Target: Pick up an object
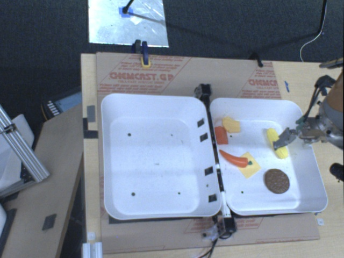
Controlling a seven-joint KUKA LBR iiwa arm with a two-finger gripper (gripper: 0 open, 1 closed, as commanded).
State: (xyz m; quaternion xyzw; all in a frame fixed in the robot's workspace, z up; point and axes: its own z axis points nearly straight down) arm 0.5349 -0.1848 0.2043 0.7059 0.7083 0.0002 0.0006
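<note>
The gripper sits over the yellow corn cob in the right bin, covering its middle. Whether it grips the cob, I cannot tell. The arm is cut off at the frame's edge. Beside the cob lie a brown patty and a red chili pepper.

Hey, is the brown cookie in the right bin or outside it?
In. The brown cookie lies flat on the right bin floor, near its front corner.
</note>
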